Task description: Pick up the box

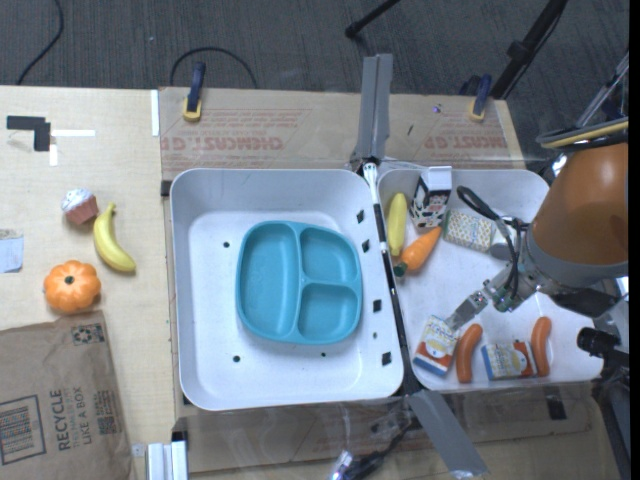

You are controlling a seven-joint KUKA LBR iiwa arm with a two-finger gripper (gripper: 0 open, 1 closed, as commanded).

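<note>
The right bin holds several small boxes. A white, orange and blue box lies at its front left. A second flat box lies between two sausages near the front rim. A speckled box and a small black-and-white carton sit toward the back. My gripper reaches in from the right, low over the bin floor. Its tip is just above and right of the white-orange-blue box and nothing shows in its hold.
A yellow banana and a carrot lie along the right bin's left wall. The left bin carries a blue divided plate. A banana, a small pumpkin and a cupcake lie on the bench at far left.
</note>
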